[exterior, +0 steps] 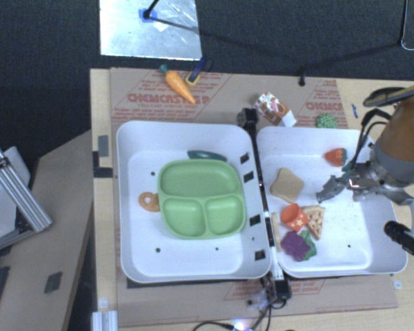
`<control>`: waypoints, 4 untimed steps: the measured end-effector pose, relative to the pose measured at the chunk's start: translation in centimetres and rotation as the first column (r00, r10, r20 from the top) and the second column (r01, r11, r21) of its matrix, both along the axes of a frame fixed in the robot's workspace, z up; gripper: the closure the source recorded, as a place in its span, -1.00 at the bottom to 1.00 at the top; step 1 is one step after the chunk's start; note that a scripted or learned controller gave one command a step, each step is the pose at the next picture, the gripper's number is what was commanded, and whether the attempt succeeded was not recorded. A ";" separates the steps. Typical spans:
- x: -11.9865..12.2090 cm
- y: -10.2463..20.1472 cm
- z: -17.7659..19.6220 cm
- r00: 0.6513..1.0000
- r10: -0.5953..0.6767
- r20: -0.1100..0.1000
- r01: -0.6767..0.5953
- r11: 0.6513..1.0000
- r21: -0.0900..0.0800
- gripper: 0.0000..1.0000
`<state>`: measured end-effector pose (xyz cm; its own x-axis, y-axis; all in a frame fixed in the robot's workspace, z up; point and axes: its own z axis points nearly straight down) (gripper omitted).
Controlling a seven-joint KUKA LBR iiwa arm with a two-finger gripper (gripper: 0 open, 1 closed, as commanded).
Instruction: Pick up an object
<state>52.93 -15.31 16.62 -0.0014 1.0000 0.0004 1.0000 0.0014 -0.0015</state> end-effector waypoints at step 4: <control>-0.1 0.4 -2.1 1.000 0.003 0.007 -0.003 1.000 -0.002 1.00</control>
